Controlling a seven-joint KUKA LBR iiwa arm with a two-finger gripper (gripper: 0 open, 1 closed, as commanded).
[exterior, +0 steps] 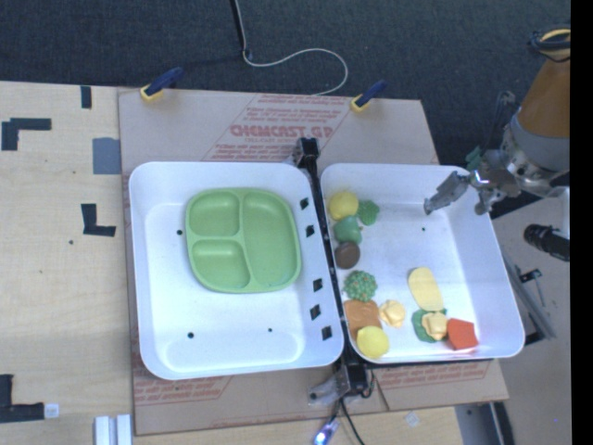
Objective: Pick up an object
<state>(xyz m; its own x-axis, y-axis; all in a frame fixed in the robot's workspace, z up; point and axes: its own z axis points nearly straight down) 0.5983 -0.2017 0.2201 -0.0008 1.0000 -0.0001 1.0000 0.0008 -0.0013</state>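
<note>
The toy foods are lying in the right bin [482,248], most of them along its left wall: a yellow lemon [343,203] and a green piece [367,213] at the far end, a brown ball [347,255] and a broccoli [360,286] in the middle. Nearer the front edge a pale yellow oblong piece [425,288] is lying with its long axis running roughly front to back, and a red-orange block [461,334] is sitting in the front right corner. The gripper [460,193] is hovering over the far right part of this bin, carrying nothing; I cannot tell if it is open. The oblong piece is lying toward the front and slightly left of it, and I judge it the easiest target. The green plate [244,240] is resting in the left bin [157,276].
</note>
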